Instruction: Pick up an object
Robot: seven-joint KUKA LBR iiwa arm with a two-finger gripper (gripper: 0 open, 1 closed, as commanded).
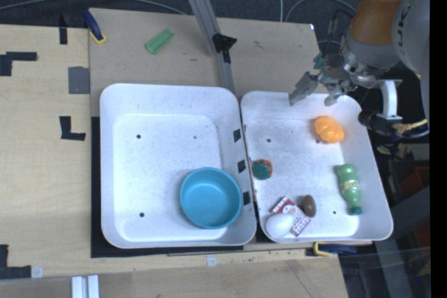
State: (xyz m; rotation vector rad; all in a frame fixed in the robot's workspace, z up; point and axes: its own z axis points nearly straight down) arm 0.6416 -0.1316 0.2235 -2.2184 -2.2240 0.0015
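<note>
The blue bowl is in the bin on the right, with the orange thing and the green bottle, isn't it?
Not quite. The camera view shows the blue bowl in the left bin. The orange thing and the green bottle are in the right bin.

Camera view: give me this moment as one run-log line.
gripper: open, holding nothing, over right bin far edge | nearest: orange object | left bin: blue bowl | pick: not yet done

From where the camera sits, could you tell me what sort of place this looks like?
Most likely a robotics lab bench set up for pick-up trials: two shallow white bins, the left bin and the right bin, sit side by side, small mixed items like an orange toy lie inside, and the gripper hangs over them.
</note>
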